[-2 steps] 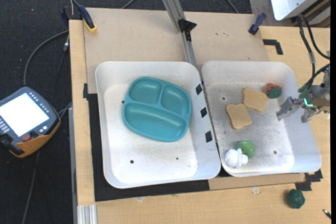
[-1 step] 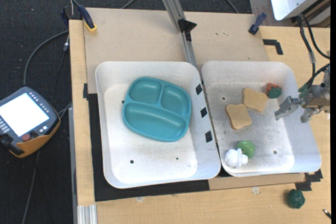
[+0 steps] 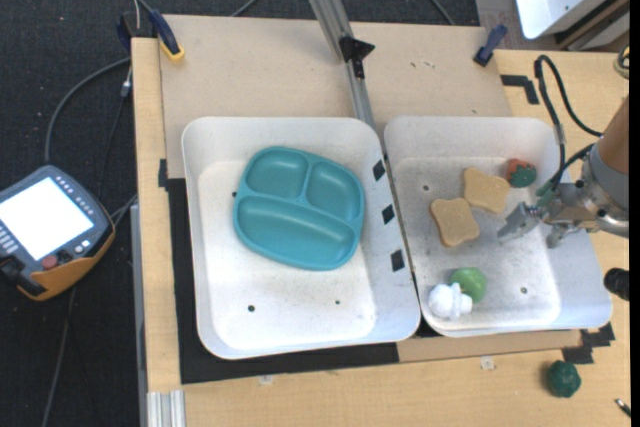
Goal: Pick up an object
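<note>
- Nearest edge of bench: one dark green ball (image 3: 563, 378) lies outside both bins, on the bare wood, out of the pick area.
- Right bin (image 3: 575, 265), near corner: one white lump (image 3: 449, 300) touching one green round object (image 3: 470, 282); the pair sits together, so a clean grasp on either looks harder.
- Right bin, middle: two tan toast-shaped pieces (image 3: 455, 221), (image 3: 486, 190), just beside each other, lying flat; judged the easiest candidates for the task.
- Gripper (image 3: 520, 220) hangs low over the right bin, just beside the toast pieces, nothing visibly between its fingers. Whether they stand wide or narrow cannot be told at this resolution.
- Right bin, far corner: one small red-and-green object (image 3: 520, 173), near the wall, awkward for finger clearance.
- Left bin (image 3: 215, 315): one teal divided plate (image 3: 298, 207), three compartments, lying flat at centre, well apart from the arm.
- Far bench: two blue clamps (image 3: 166, 39), (image 3: 490, 43) at the board's corners, presumably pinning it down.
</note>
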`<state>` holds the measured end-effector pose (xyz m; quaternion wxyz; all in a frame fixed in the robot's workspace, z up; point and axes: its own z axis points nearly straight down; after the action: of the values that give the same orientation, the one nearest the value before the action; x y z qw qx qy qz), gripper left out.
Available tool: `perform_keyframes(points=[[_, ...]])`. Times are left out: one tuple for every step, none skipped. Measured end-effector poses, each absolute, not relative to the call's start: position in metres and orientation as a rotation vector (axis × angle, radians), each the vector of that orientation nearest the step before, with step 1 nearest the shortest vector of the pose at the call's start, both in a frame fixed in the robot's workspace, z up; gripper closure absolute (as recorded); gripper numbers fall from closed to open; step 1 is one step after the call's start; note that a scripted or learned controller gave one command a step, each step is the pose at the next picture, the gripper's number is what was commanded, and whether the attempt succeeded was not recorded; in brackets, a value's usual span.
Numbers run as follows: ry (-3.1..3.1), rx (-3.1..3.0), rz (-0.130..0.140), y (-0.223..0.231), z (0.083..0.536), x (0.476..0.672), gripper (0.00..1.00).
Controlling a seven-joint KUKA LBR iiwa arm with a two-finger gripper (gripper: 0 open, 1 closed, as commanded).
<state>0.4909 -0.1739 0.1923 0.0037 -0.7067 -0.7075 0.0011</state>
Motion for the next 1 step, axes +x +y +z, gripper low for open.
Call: perform_keyframes(points=[[-2.216, -2.218, 0.002, -0.1767, 0.1346, 0.4823, 0.0]])
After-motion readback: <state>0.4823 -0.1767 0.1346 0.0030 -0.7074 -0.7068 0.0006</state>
